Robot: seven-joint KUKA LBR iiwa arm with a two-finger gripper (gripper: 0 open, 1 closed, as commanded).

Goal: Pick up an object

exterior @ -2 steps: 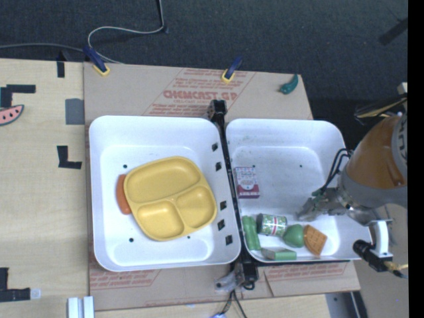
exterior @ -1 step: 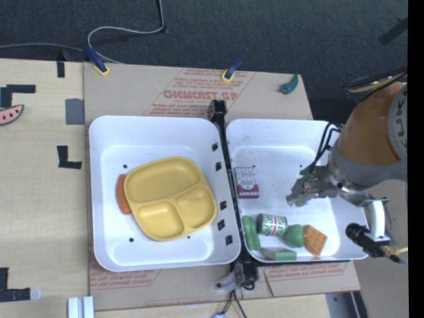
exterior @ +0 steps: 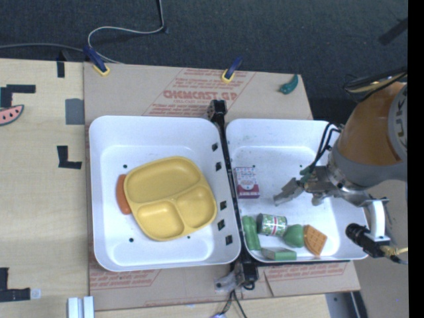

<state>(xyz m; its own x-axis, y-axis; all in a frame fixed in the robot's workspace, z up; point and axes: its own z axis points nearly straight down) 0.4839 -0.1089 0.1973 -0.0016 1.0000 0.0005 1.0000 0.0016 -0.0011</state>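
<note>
We see our gripper [exterior: 296,189] at the right of the frame with fingers spread and nothing between them, because it hangs over the right bin [exterior: 278,132], just above the green bottle [exterior: 271,226].

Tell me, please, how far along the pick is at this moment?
Done: the arm has reached over the right bin, and the gripper hangs above its floor. In hand: nothing shows between its fingers. Left: the whole grasp. The carton, the bottle and the orange block all lie in that bin, and the yellow tray lies in the left bin.
</note>
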